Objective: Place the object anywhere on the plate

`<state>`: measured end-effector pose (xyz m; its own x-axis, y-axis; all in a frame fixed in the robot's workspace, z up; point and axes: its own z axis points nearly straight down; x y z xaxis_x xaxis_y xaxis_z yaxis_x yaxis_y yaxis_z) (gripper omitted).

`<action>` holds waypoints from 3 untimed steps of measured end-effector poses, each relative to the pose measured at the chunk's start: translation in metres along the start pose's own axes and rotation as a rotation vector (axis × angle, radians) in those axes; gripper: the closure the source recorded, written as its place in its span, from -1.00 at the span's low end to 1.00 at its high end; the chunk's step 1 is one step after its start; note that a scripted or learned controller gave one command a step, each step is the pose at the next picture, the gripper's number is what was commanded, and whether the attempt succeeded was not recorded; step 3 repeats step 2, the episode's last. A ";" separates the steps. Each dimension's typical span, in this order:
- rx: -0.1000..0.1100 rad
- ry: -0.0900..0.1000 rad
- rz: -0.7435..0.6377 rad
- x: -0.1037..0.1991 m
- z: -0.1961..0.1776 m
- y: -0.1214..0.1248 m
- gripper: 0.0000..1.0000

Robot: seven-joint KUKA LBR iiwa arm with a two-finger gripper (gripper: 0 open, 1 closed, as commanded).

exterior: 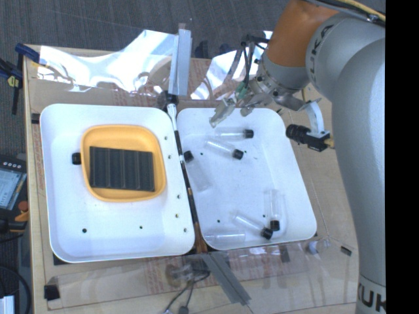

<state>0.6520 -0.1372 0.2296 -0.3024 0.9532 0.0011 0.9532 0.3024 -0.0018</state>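
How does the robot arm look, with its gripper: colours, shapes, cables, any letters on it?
The arm is thick, rounded and grey, with an orange band above the wrist. Dark "KU" letters show near its base, and more lettering beside the band. A thin cable runs over the top. The gripper is small, metallic, with thin wires and a green spot.

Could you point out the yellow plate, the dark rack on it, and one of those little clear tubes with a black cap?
yellow plate (98,138): camera view, on its bare upper-left rim.
dark rack (122,167): camera view, at its middle.
clear tube (232,134): camera view, on its clear body, left of the cap.
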 end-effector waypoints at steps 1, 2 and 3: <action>-0.001 0.001 -0.119 -0.023 0.035 -0.026 -1.00; -0.003 -0.004 -0.441 -0.063 0.037 -0.044 -1.00; -0.003 -0.004 -0.441 -0.063 0.037 -0.044 -1.00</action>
